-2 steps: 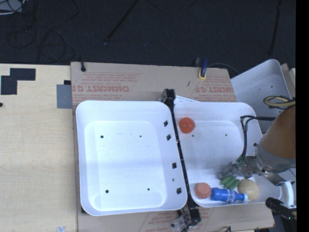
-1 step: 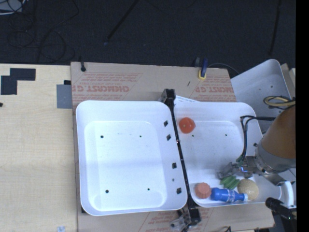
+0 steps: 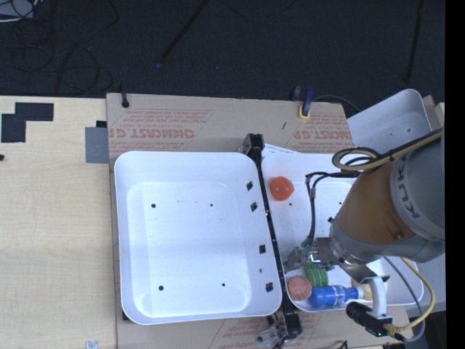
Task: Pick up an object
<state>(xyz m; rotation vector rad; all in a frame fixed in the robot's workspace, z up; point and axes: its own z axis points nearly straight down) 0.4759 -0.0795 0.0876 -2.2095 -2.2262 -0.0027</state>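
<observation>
In the right bin [image 3: 294, 213] a small orange-red ball [image 3: 281, 188] lies near the far left corner. At the bin's near left corner sit a green ridged object [image 3: 316, 275], a pinkish round object [image 3: 298, 288] and a blue bottle with a white cap [image 3: 336, 295], all close together. My gripper [image 3: 314, 258] reaches down just above the green object, under the arm's grey wrist and orange band [image 3: 370, 209]. The arm covers much of the right bin.
The left bin [image 3: 190, 235] stands beside the right one, with a black divider [image 3: 266, 224] between them. Both rest on cardboard [image 3: 182, 126] on the wooden bench. Cables loop around the arm's wrist, and a white sheet [image 3: 389, 122] lies at the back right.
</observation>
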